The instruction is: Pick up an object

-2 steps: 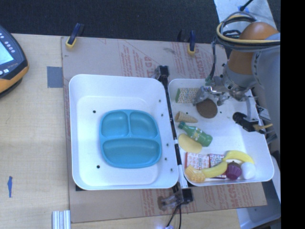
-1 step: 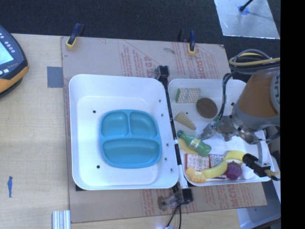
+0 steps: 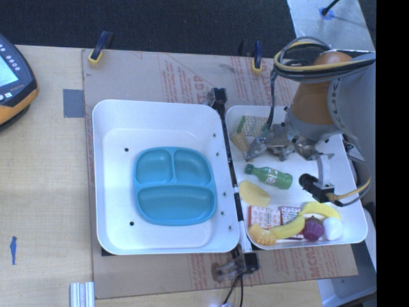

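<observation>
Light wooden bench top [image 3: 45,190] carries a brown cardboard sheet [image 3: 160,82], clamped at its far edge by a yellow clip [image 3: 98,50]. Dark carpeted floor [image 3: 160,11] runs behind the bench. A grey tape patch [image 3: 73,103] sits on the wood, left of the cardboard.

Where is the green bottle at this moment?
The green bottle lies on its side in the right bin, just below the tool and above the yellow piece.

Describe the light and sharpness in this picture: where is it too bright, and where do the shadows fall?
In the camera view, strong light washes out the right bin wall and its near corner; the left bin is evenly lit, with soft shadow around the blue tray. The arm shades the bin's far part. Small items like the green bottle look slightly soft.
</observation>
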Motion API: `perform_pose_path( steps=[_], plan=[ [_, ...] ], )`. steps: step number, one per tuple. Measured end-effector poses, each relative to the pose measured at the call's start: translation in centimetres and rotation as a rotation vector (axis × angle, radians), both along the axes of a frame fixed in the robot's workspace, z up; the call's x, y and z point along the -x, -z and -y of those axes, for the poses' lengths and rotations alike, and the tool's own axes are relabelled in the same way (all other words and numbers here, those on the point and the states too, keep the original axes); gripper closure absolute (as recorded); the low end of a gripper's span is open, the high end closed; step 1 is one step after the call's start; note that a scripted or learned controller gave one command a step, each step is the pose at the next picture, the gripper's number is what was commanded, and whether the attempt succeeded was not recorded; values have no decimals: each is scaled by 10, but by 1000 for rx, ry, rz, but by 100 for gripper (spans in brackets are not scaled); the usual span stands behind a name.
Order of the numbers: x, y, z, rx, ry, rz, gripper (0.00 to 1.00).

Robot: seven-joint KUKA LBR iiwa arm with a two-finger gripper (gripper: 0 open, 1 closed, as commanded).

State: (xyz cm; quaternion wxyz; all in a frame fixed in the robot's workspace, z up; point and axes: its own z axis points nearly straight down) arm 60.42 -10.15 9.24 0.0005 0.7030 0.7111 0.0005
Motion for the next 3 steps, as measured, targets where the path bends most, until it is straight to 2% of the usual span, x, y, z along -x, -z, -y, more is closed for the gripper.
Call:
perform_pose_path(
  steps=[1,2,3],
  plan=[
    [68,1,-3,-1,8,-12,0],
    [27,0,-2,0,6,-1,0],
    [51,1,-9,0,9,-9,0]
  ],
)
